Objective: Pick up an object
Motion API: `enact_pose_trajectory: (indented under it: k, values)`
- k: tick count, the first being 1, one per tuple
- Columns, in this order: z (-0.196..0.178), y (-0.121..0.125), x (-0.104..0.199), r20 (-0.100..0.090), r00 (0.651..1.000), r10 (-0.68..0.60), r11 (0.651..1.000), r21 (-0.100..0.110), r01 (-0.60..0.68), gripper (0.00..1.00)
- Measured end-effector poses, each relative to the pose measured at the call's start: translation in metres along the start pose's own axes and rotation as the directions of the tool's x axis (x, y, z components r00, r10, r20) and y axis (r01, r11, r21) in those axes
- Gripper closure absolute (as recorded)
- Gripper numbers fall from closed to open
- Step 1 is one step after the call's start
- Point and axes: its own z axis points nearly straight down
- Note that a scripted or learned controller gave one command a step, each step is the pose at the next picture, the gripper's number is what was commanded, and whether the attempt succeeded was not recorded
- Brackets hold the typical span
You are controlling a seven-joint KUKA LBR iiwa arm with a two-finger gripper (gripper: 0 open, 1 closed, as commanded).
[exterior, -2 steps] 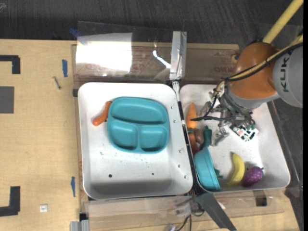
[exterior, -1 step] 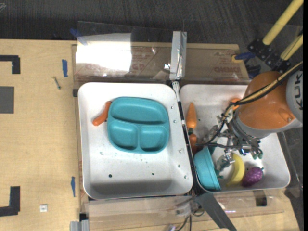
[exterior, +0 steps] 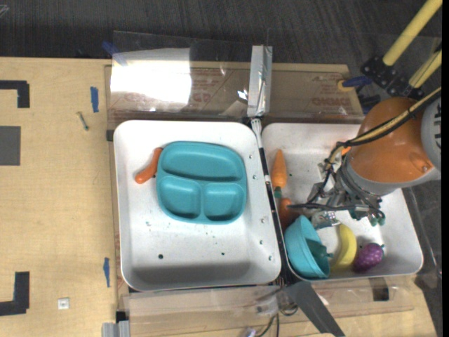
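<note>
We see the gripper (exterior: 335,213) low in the right bin (exterior: 410,248), finger state we cannot tell, just above the toy banana (exterior: 346,245): light, stiff, slick; best pinched across its middle.

Divided plate (exterior: 202,181) in left bin (exterior: 133,244); banana (exterior: 346,246), bowl (exterior: 306,248) in right bin (exterior: 410,248)

The arm (exterior: 414,128) reaches in from the right, its orange band (exterior: 389,142) bulking above the wrist. The wrist points steeply down, with cables running along it. The gripper (exterior: 335,213) hangs low below the band, amid dark linkage.
</note>
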Motion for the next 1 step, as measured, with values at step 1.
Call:
enact_pose_trajectory:
  k: [1]
  values:
    - [-0.0848, 0.0049, -0.0842, -0.018, 0.996, 0.090, 0.996, -0.005, -0.091, 1.00]
